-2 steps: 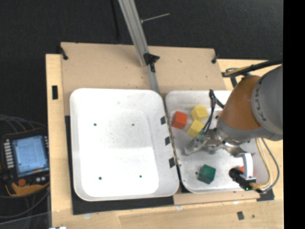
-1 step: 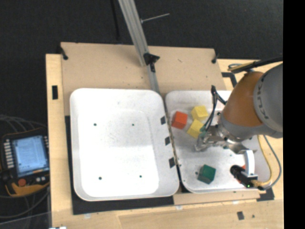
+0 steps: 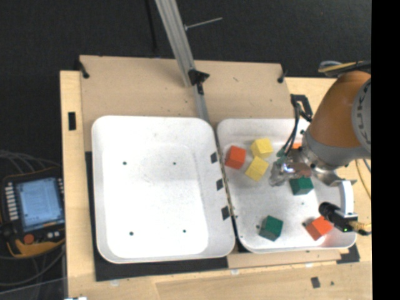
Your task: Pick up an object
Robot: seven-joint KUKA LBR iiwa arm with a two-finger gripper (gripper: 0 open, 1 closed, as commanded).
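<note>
In the right bin lie several small blocks: an orange one near the left wall, two yellow ones beside it, a green one near the front, another green one in the middle right and an orange one at the front right. My gripper hangs low over the bin's middle, just right of the lower yellow block and left of the green block. The wrist and arm cover part of the bin's right side.
The left bin sits alongside, separated by a ridge with black clips. A metal pole slants up from the back between the bins. A teach pendant lies off the bench at the far left.
</note>
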